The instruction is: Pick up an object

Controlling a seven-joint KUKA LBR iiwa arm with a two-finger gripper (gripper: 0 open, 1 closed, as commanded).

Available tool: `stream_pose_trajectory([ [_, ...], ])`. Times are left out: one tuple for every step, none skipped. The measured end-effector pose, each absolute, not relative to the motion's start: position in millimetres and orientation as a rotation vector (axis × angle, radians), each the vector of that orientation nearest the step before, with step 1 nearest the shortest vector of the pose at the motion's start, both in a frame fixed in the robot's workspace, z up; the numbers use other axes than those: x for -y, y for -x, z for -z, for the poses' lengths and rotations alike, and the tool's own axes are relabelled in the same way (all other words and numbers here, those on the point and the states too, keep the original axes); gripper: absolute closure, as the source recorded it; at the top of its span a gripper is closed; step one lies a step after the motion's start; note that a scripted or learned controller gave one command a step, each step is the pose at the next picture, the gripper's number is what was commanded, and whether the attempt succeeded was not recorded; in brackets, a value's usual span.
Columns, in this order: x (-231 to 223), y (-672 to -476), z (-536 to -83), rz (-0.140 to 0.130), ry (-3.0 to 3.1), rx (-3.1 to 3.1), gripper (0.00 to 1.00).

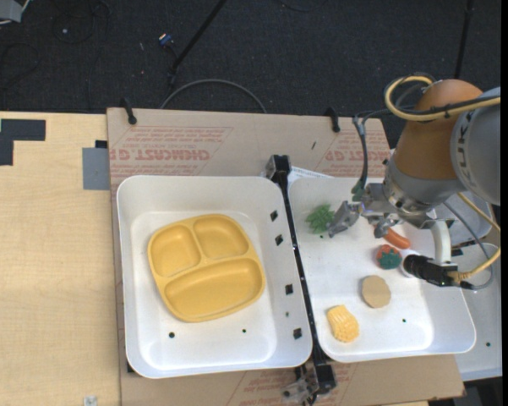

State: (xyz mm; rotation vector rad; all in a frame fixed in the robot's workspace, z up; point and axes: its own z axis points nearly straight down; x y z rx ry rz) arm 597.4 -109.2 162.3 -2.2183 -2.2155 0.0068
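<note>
We see the gripper (348, 216) low in the right bin (456, 345), fingers apparently parted and holding nothing — just right of the green broccoli piece (320, 218); closing here may nudge it aside.

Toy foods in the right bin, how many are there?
4: a green leafy piece at the back, an orange-and-teal carrot by the arm, a tan round slice, yellow corn in front. The arm may hide more.
</note>
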Motion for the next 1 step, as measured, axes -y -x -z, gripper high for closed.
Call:
stream_pose_trajectory([
  [107.8,-602.6,-100.9,-0.005,2.219,2.217,0.00],
])
